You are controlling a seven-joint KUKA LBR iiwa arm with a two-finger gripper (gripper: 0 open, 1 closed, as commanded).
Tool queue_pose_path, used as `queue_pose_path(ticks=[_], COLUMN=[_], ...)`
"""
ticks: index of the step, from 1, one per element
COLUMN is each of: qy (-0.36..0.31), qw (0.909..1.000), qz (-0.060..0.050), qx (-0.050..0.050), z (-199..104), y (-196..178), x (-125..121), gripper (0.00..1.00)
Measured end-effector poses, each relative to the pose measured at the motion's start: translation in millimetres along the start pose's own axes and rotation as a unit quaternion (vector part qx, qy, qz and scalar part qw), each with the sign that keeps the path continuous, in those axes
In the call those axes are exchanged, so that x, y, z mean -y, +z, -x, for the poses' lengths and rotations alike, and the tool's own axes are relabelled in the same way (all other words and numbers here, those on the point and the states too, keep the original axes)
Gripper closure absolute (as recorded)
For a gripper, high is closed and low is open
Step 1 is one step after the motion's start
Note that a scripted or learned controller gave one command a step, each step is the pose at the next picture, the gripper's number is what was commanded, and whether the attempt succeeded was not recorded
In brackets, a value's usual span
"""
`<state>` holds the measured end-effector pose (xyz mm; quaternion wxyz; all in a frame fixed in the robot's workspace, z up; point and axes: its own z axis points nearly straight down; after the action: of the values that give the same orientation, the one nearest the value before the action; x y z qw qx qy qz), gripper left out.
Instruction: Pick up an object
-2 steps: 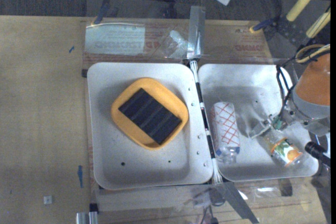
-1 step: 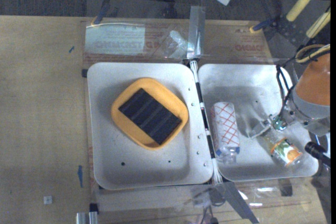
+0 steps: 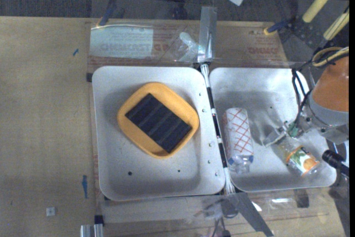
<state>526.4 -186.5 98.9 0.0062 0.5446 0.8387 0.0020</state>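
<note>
In the left bin (image 3: 111,175) lies a yellow rounded slab (image 3: 158,119) with a dark ribbed panel on its top. Against the left wall of the right bin (image 3: 249,83) rests a clear plastic bottle (image 3: 238,136) with a red criss-cross label, its cap toward the front. A small orange and green packet (image 3: 302,160) sits near that bin's front right corner. My gripper (image 3: 285,131) is low inside the right bin, between the bottle and the packet and just above the packet. The arm's orange band (image 3: 333,89) rises behind it.
A metal divider (image 3: 213,119) separates the two bins. Black cables (image 3: 299,91) hang beside the arm over the right bin's back right part. Clear wrapping (image 3: 186,47) and a metal bracket (image 3: 208,30) lie behind the bins.
</note>
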Motion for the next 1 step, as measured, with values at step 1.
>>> queue_pose_path(ticks=[1], qy=[0.099], qw=[0.9951], qz=[-0.004], qx=[-0.003], z=[23.4], y=[11.6], x=[-4.4], gripper=[0.00])
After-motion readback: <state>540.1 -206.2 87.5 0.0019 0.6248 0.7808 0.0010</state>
